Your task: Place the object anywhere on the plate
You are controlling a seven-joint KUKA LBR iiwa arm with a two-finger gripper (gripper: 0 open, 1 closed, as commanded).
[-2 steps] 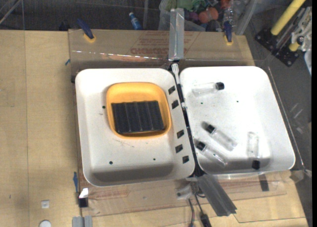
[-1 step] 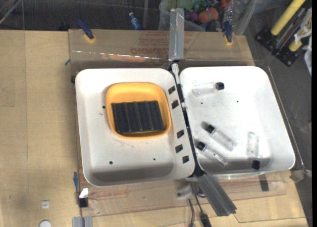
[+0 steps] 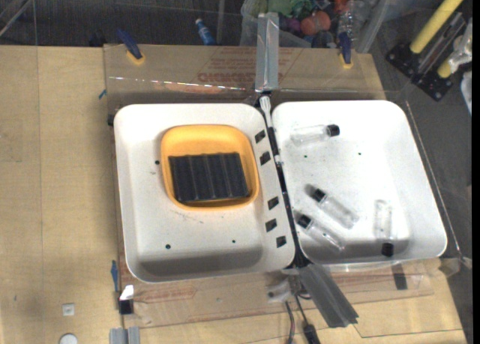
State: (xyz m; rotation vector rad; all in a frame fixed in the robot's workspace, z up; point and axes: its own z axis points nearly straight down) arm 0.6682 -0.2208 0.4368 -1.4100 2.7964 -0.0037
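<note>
I see the left bin (image 3: pixel 135 185) holding an orange plate (image 3: pixel 208 140) with a dark ridged insert (image 3: pixel 208 176). In the right bin (image 3: pixel 390 148) lie four clear black-capped vials (image 3: pixel 330 206). Pincer state: cannot tell.

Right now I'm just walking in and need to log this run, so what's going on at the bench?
Nothing is being handled at this moment. The left bin holds an orange plate with a dark ribbed block lying on it. The right bin holds four small clear vials with black caps: one near the top, two close together at the lower left, and one at the lower right. All four vials lie loose on the bin floor, so none has been moved to the plate yet.
</note>
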